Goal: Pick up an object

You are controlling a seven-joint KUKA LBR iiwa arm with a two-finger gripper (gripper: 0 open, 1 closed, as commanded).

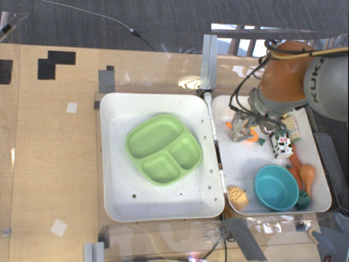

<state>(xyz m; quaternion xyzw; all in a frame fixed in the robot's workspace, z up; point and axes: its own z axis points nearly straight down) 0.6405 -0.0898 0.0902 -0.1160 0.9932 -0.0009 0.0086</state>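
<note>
Clutter sits under me in the right bin (232, 162): a small orange piece (248, 137) just below my gripper (256, 129), a little black-and-white cow figure (282, 145) to one side of it, and an orange carrot-shaped toy (302, 173) along the bin's right wall. Nearer the front stands a teal bowl (277, 187), with a tan lumpy toy (238, 197) at the front left corner and something dark green (303, 200) tucked beside the bowl. My arm comes in from the right, orange band (283, 72) above the wrist, wrist pointing down over the bin's back half. Whether my fingers are spread or closed I cannot tell, nor whether they hold anything. The left bin (117, 201) carries a green divided plate (163, 148).
</note>
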